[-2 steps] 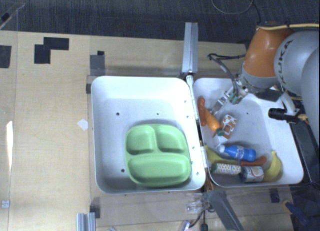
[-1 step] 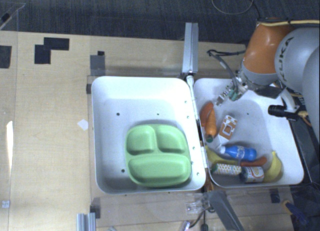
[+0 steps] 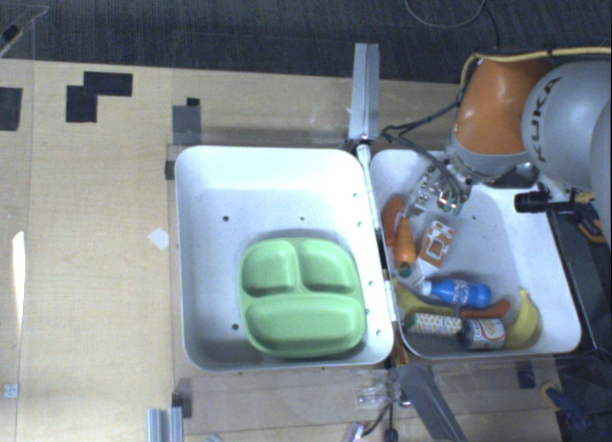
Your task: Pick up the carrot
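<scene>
Pale wooden bench (image 3: 86,268) against dark ribbed carpet (image 3: 191,0). Left white bin (image 3: 201,239) holds a smooth green sectioned plate (image 3: 301,297). My gripper (image 3: 428,196) hangs in the right bin (image 3: 531,239), just beside the tapered orange carrot (image 3: 405,239) at its left wall.

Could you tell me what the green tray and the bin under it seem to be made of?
Green tray: probably moulded plastic, matte to satin, with soft rounded compartment edges and uniform colour. Left bin: likely plastic too, smooth white with rounded corners and faint sheen.
</scene>
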Robot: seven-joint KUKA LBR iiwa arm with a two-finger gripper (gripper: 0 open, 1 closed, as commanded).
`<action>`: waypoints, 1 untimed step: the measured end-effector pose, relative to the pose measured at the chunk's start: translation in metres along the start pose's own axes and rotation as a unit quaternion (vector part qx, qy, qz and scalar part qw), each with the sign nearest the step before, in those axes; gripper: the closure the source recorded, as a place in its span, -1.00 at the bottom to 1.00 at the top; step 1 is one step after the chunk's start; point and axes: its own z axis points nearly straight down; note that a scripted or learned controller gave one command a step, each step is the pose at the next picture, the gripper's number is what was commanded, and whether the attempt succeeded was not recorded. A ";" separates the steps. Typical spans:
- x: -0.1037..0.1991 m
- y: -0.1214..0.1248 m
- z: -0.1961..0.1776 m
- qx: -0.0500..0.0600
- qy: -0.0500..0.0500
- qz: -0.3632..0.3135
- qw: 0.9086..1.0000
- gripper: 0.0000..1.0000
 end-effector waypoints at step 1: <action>-0.002 0.003 -0.013 -0.003 -0.005 0.000 1.000 1.00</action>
